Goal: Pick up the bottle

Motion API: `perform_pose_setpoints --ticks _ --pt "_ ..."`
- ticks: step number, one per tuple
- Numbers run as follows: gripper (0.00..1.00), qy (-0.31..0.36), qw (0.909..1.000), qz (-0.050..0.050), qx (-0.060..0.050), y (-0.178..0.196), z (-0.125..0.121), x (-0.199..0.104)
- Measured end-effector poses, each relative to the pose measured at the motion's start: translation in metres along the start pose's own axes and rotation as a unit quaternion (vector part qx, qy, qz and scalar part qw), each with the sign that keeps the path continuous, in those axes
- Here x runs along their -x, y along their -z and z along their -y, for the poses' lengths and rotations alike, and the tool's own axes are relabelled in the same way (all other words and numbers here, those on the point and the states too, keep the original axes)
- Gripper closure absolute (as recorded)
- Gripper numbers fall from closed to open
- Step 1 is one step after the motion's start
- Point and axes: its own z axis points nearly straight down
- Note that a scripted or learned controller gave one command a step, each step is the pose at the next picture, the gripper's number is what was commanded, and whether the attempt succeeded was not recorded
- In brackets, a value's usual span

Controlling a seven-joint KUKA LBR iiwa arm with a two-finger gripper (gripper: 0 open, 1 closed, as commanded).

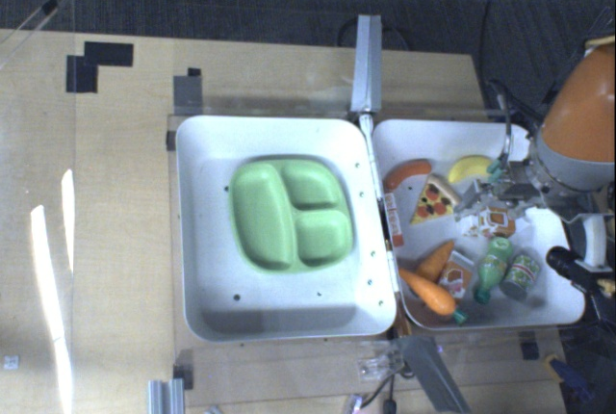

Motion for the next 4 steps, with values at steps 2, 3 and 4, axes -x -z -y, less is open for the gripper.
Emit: perform_pose_setpoints --ticks 2,3,4 --pt "0.00 0.020 0.9998 0.002 0.005 -0.107 0.039 0.005" --pt "1.00 0.021 0.9997 0.002 0.009 -0.095 0.036 0.004" --pt "1.00 0.070 0.9975 0.000 0.001 -0.010 0.041 -0.095"
